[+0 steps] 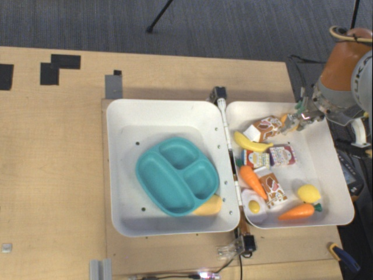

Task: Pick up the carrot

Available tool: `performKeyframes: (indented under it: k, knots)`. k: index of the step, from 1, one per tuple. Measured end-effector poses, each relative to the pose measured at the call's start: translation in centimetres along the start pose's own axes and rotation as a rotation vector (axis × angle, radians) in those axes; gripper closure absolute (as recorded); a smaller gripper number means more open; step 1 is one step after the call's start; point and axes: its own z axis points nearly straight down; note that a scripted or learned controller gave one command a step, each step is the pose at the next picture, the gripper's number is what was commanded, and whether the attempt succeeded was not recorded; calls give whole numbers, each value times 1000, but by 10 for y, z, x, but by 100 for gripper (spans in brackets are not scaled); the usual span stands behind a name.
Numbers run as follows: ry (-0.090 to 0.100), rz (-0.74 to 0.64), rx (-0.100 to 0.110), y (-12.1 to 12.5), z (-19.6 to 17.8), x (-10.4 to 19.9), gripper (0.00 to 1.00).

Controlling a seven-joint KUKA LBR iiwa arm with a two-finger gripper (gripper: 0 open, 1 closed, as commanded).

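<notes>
An orange carrot (252,180) with a green top lies along the left side of the right bin (337,174), slanting toward the front. A second orange carrot-like piece (297,212) lies near the bin's front wall, just below a yellow lemon (309,193). My gripper (298,118) hangs over the bin's far right corner, beside a brown snack packet (267,126). It is well away from both orange pieces, and I see nothing held in it.
The right bin also holds a banana (250,143), a purple-and-white packet (282,155), a brown packet (273,189) and a fried-egg toy (254,205). In the left bin (125,121) a teal divided plate (176,175) rests, with a pale yellow piece (208,206) at its edge.
</notes>
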Motion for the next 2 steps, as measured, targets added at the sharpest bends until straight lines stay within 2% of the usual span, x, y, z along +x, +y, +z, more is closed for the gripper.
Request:
performKeyframes:
  k: [1, 2]
  knots:
    - [-4, -270, -1, 1, 16, -1, 100]
    - [-1, -272, -13, 4, 20, 4, 0]
